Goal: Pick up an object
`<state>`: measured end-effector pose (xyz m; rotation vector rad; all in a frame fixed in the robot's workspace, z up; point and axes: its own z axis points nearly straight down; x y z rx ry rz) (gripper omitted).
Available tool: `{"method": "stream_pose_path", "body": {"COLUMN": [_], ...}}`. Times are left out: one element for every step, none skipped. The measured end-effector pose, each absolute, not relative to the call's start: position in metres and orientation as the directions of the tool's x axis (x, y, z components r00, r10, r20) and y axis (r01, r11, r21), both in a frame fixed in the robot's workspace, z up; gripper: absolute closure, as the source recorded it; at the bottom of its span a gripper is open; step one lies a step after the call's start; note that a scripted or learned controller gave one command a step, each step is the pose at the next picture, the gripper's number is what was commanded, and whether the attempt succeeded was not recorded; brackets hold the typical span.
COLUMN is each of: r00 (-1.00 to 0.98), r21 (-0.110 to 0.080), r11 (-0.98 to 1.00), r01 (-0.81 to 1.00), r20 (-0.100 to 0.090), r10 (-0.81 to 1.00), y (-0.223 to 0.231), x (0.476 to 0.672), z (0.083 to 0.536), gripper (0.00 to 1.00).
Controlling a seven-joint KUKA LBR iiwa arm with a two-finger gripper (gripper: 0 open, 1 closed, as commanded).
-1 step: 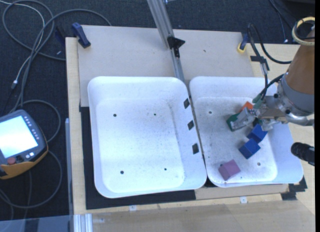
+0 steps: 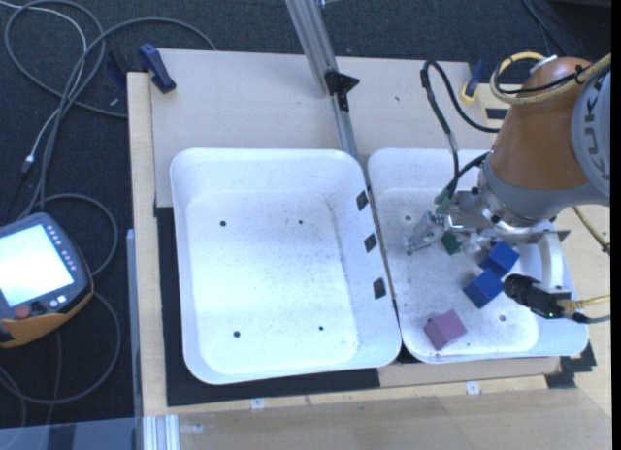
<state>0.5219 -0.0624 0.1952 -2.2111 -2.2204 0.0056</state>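
The grey and orange arm point(image 2: 543, 147) reaches in from the right and hangs over the right bin point(image 2: 412, 172). Its gripper point(image 2: 423, 237) points left, low over the middle of that bin's floor. A small green object point(image 2: 450, 242) lies right beside the gripper, partly hidden under the wrist. Two blue blocks point(image 2: 502, 257) point(image 2: 482, 289) lie close together just right of and below the gripper. A purple block point(image 2: 445, 328) rests near the bin's front edge, apart from the gripper.
The left bin point(image 2: 194, 186) adjoins the right one. A metal pole point(image 2: 310, 26) slants down to the gap between the bins. Black cables point(image 2: 441, 113) hang over the right bin's back. A pendant point(image 2: 34, 278) lies off the bench at left.
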Motion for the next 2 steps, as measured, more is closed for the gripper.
{"method": "stream_pose_path", "body": {"r00": [0.007, -0.002], "r21": [-0.007, 0.008], "r11": [-0.007, 0.002], "r01": [1.000, 1.000], "r20": [-0.001, -0.004], "r10": [1.000, 1.000], "y": [-0.136, -0.171], "x": [0.510, 0.609], "z": [0.161, 0.116], "gripper": [0.00, 0.00]}}
